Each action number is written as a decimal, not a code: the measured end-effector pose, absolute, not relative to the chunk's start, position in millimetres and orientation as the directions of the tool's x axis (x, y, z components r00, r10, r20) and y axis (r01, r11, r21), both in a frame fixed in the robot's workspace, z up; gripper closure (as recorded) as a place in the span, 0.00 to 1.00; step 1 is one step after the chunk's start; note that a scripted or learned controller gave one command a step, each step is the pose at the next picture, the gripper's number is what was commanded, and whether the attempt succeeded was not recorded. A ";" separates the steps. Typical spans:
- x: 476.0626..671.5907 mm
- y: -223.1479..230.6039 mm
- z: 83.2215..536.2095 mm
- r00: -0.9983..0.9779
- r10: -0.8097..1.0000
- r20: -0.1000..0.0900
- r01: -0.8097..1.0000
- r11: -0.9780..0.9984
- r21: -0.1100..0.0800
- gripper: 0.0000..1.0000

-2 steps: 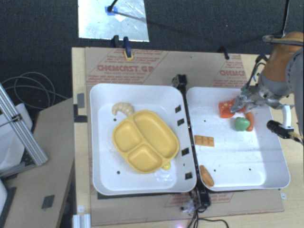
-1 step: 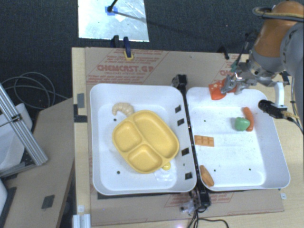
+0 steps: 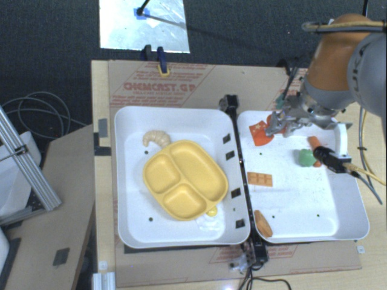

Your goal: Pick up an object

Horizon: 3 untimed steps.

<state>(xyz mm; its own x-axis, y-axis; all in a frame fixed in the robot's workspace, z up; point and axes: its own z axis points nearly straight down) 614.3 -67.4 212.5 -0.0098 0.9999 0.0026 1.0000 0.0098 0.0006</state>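
- 2 white bins: one under the gripper [image 3: 277, 124], right bin [image 3: 347, 219]; one well off to its left, left bin [image 3: 130, 162]
- 1 yellow divided plate [image 3: 184, 179], in the bin far from the gripper
- 1 pale croissant-shaped piece [image 3: 156, 138], same bin
- 1 red-orange piece [image 3: 261, 134], just beside the gripper
- 1 green piece [image 3: 306, 157], near the gripper
- 1 small orange piece [image 3: 313, 141], next to the green one
- 1 tan waffle-like rectangle [image 3: 260, 179], below the gripper
- 1 brown bun-like piece [image 3: 263, 223], farthest below

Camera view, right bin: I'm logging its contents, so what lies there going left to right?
Bread-like piece → waffle piece → red-orange piece → pincer → green piece
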 end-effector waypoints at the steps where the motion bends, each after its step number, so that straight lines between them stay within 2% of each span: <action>1: 589.3 -17.9 217.0 -0.009 1.000 0.002 1.000 0.009 0.000 1.00; 2: 494.4 -65.7 221.4 0.005 1.000 -0.001 1.000 -0.005 -0.004 1.00; 3: 498.5 -62.2 221.4 -0.001 1.000 0.000 1.000 0.001 0.002 0.00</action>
<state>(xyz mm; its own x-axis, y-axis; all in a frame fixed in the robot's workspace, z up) 498.5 -62.2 221.4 -0.0012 1.0000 -0.0001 1.0000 0.0012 0.0016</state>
